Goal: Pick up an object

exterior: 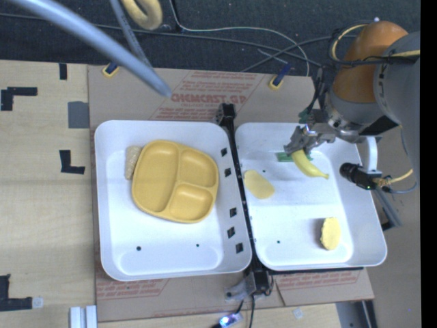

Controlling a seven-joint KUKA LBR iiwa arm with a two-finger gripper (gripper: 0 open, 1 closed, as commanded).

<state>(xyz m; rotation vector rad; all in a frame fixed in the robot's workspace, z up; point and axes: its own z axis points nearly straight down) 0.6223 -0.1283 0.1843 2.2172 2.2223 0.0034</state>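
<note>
I see the arm (382, 60) reaching in over the far right corner of the right bin (355, 251), orange band uppermost. The left bin (116, 203) carries a yellow divided plate (175, 181) that fills most of its middle and far half; the plate has three compartments. A tan sponge-like block (132, 162) pokes out from under the plate's left rim, near the bin's left wall.

In the right bin, the gripper (304, 144) sits low over the far edge, just right of centre. A small banana (311, 165) lies directly below it, its upper end up against the fingertips. I cannot tell whether the fingers are apart or closed, nor whether the banana is between them. A pale yellow flat piece (259, 184) lies near the bin's left wall, about mid-depth. A small yellow lump (330, 233) rests toward the near right corner, well apart from the other two.
</note>
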